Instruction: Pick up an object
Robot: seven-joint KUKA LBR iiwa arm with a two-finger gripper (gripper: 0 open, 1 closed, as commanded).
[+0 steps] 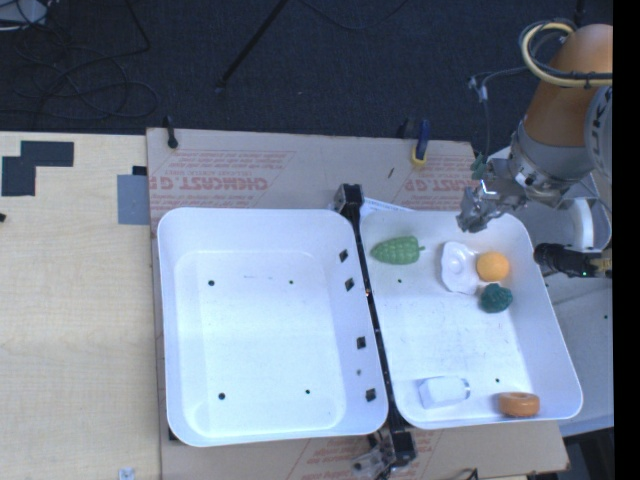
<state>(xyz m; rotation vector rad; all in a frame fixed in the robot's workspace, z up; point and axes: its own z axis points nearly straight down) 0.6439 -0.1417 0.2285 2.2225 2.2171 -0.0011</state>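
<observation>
The end effector (478, 214) sits at the upper right of the frame, hanging just over the far rim of the right bin (545, 298). It's small and dark from this angle, so I honestly can't tell what state it's in, spread or pressed together. I see nothing caught in it. Behind it the grey arm with its orange band (572, 93) runs up to the right edge of the frame.

Closest stuff to it, just below in the frame, is a little cluster in the upper right part of that bin: a flat white piece (458, 267) with an orange ball (492, 266) touching its right side, and a dark green lumpy thing (495, 298) just below the ball. A bit further left, near the divider, lies a green leafy-looking item (397, 251). Down at the lower edge of the same bin there's a white blocky object (443, 391) and an orange ring-ish piece (519, 404), well apart from the rest. The left bin (170, 268) takes up the middle of the frame. Both bins rest on cardboard (290, 173) on the desk (70, 328).

My read: this is the approach step and no grasp has been made yet. The next move calls for picking 1 target, probably out of that cluster of 3 since it's nearest, getting over it and coming straight down. The ball might roll, and it's crowded by its neighbours, so centering matters.
</observation>
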